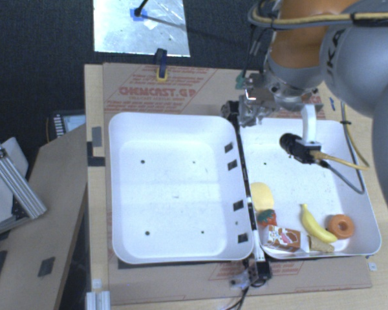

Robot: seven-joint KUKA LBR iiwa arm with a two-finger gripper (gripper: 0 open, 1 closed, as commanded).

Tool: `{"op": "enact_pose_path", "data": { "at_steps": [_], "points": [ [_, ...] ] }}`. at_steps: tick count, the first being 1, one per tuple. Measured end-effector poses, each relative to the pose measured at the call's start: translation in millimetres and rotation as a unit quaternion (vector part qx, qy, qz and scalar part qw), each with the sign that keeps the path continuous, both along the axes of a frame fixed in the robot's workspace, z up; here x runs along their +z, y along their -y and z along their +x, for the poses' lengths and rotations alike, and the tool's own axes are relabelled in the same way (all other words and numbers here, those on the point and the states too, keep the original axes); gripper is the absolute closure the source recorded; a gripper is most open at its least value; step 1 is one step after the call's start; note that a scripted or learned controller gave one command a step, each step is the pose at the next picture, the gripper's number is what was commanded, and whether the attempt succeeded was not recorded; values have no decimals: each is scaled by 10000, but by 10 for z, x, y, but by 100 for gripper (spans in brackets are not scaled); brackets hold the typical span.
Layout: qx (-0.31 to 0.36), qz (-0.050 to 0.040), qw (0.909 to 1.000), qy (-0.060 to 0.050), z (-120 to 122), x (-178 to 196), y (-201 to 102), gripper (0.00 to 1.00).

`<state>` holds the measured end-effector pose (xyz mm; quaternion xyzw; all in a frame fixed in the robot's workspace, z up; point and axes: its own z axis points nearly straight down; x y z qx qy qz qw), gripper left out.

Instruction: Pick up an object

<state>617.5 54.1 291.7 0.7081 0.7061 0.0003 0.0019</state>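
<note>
Your gripper point(250, 113) hangs over the far left corner of the right-hand shallow white plastic bin point(359, 202), close to the dark divider where the two bins meet. The grey arm with its orange band point(310, 18) comes down to it from the upper right. You cannot tell from this angle whether the gripper is wide, narrow or closed on anything; its tip is small and sits against dark clutter.

The things you could pick up all lie at the near end of that same bin, well apart from the gripper. A pale yellow rounded fruit point(262, 196) lies against the divider. Just below it is a small red and green piece point(266, 218), and next to that a flat red and white printed packet point(283, 237). To the right, a yellow plastic banana point(315, 223) lies at a slant. An orange ring-shaped doughnut point(341, 226) sits just beside the banana near the bin's right wall. A small tan wedge point(321, 245) lies at the front rim, under the banana's lower end.

The left-hand shallow white plastic bin point(126, 237) sits alongside. Both rest on a brown cardboard sheet with red lettering point(155, 89).
</note>
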Motion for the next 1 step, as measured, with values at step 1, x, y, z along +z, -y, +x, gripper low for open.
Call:
{"op": "enact_pose_path", "data": {
  "at_steps": [1],
  "points": [
    [63, 18, 10000, -73, -95, -1654, -771, 100]
  ]
}}
